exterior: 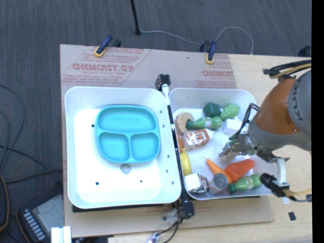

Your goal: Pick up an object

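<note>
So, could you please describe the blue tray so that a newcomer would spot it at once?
Look at the left white bin, the one away from the arm. The blue tray lies flat in its upper middle. It has three compartments, one wide and two smaller, and it is the large turquoise item there.

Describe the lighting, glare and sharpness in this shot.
Camera view: even, soft light; the white bins look bright, near washed out, with faint shadows beside the blue divided tray. The toy foods are soft-edged, and the gripper is too blurry to read.
</note>
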